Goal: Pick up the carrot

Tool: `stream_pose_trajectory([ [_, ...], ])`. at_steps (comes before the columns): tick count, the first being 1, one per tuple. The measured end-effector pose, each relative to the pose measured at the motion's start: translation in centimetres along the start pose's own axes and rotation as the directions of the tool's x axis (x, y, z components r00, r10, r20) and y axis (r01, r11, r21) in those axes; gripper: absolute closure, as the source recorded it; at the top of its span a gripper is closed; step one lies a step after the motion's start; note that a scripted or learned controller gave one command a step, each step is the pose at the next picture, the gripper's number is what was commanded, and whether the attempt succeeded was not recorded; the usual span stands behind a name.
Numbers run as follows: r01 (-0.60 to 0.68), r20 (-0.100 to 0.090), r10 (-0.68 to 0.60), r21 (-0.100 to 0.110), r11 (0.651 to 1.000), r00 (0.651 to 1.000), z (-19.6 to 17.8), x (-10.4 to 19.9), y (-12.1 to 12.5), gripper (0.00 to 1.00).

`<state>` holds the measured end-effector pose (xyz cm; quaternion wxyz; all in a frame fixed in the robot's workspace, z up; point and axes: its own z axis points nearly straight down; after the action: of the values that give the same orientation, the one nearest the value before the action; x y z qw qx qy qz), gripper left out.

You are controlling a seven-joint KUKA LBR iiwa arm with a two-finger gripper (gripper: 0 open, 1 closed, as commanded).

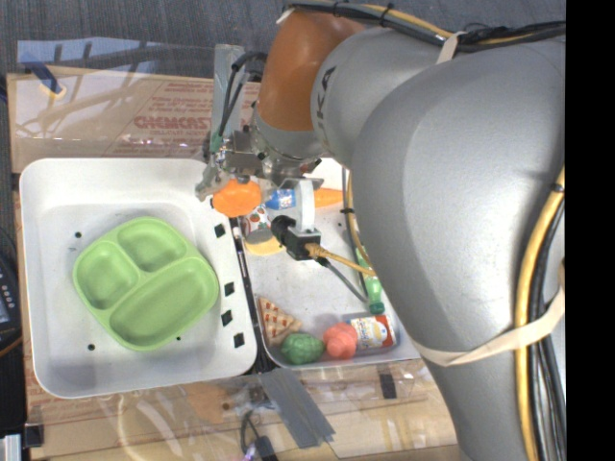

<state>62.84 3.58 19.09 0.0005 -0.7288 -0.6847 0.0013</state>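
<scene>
Orange tapered carrot [236, 198] at bin's [317, 363] 11 o'clock, beneath gripper [233, 182]; pincer state unclear. Judgement: confirm grip, lift straight, avoid rim.

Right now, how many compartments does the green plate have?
3. The green plate in the left bin has two small compartments along its upper side and one large along its lower right.

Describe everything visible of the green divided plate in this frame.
The green divided plastic plate lies flat in the left white bin, roughly centred on its floor. It is rounded, light green and matte, with three compartments: two smaller ones toward the upper left and one long one at the lower right. The compartments hold nothing. It touches just the bin floor.
</scene>
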Motion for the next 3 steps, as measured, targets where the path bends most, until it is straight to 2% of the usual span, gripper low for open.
stream_pose_trajectory([
  [1,-0.032,0.0,0.032,0.005,0.999,0.999,0.1,3.0,-1.6,1.0],
  [2,0.245,-0.002,-0.245,0.003,0.97,0.97,0.0,-6.0,-12.6,1.0],
  [3,0.512,-0.003,-0.512,0.004,0.859,0.859,0.1,-1.4,-12.8,1.0],
])
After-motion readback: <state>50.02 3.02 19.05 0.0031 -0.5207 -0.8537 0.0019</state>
